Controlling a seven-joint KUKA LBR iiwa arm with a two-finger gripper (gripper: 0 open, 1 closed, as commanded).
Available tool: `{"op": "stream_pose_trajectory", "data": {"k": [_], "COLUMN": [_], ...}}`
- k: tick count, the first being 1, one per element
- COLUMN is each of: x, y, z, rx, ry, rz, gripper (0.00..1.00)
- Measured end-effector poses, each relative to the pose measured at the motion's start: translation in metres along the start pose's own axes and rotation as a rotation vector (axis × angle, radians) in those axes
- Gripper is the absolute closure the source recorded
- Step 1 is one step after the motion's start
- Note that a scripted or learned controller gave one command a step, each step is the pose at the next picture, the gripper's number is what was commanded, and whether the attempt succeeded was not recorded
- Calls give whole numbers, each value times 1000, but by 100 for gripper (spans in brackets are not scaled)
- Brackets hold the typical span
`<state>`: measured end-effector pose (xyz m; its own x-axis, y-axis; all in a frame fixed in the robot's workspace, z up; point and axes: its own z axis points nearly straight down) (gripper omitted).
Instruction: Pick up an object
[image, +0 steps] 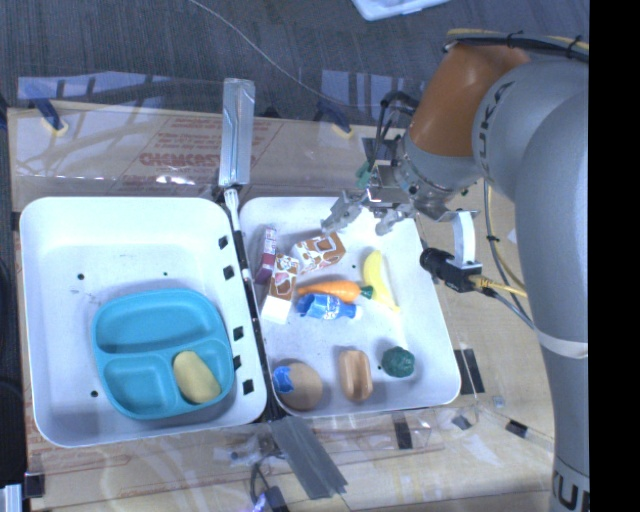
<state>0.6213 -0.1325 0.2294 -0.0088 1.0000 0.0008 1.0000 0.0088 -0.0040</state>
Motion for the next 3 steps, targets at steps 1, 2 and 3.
{"op": "stream_pose_trajectory", "data": {"k": [1, 2, 3], "x": [-80, -44, -44], "y": [-41, -25, -23], "z": [104, 121, 108], "rx": [5, -34, -39], "ry": [0, -15, -16], "rz": [1, -55, -59], "gripper": [0, 0, 100]}}
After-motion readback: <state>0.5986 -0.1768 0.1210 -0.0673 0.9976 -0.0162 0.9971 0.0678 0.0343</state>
